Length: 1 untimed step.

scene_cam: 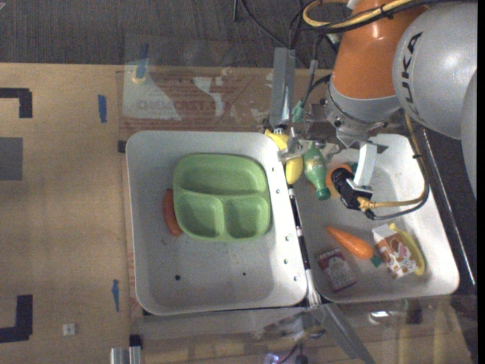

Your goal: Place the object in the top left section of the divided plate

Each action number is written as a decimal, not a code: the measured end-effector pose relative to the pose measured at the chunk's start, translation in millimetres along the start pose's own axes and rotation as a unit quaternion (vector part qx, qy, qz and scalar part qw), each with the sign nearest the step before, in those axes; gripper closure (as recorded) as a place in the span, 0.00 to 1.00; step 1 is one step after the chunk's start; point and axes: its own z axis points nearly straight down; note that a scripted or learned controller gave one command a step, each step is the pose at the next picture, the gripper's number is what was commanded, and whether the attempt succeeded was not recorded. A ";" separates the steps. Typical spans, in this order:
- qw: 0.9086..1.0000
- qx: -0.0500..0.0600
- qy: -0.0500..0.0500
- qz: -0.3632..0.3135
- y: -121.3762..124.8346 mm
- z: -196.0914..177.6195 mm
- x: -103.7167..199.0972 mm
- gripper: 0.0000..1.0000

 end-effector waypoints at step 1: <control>0.998 0.001 0.000 0.055 -39.9 -7.8 -15.2 1.00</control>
